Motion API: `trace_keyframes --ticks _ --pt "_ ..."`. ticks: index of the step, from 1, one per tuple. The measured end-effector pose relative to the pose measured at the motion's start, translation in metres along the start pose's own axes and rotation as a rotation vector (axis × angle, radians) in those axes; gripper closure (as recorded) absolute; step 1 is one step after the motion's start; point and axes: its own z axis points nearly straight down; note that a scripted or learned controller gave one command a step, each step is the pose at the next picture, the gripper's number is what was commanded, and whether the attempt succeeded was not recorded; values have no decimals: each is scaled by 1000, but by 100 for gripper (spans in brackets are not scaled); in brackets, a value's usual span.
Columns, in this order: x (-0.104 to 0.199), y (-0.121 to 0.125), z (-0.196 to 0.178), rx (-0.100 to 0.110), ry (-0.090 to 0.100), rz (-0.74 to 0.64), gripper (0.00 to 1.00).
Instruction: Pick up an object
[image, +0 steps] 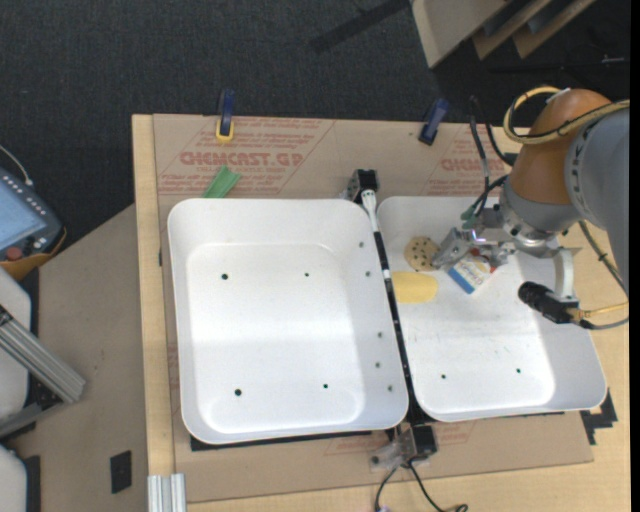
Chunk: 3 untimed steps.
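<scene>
In the camera view, the pincer is low in the right bin, at about twelve o'clock in it. One cannot tell its state. A blue and white packet lies right under it. Nothing looks lifted yet. A yellow block and a round cookie lie near, at nine o'clock.

"CHEMCAST GP" on brown board

Two bins sit side by side on the tabletop, the left bin touching the right bin. In the right bin's far left part lie a cookie, a block just nearer, and a small box to their right beneath the pincer.
</scene>
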Motion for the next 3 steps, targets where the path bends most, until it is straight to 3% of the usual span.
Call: trace_keyframes --ticks 1,2,3 --pt "-30 14 -26 -5 1 3 0" --pt "-3 -7 -1 -11 -4 0 0" --pt "27 22 -2 -11 -3 -2 0"
